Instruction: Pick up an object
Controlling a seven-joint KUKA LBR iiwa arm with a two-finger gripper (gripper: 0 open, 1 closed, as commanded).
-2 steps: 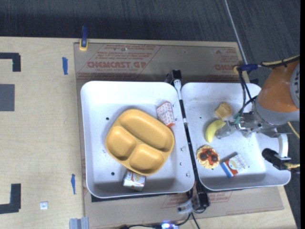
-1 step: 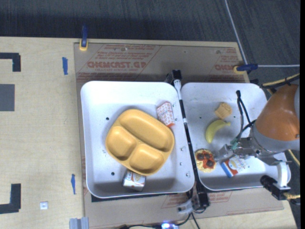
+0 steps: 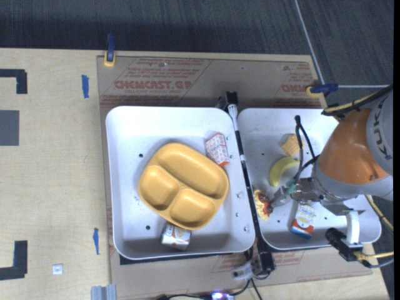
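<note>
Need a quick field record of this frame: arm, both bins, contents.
arm: over right bin, reaching in from the right
gripper: low in right bin, jaws state unclear
left bin: yellow divided tray, red-white packet at tray's upper right, small packet at tray's lower edge
right bin: yellow banana-like piece, tan cracker-like piece, small carton, red-yellow item

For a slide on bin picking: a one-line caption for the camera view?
Arm over the right bin near a banana; yellow tray in the left bin.
</note>
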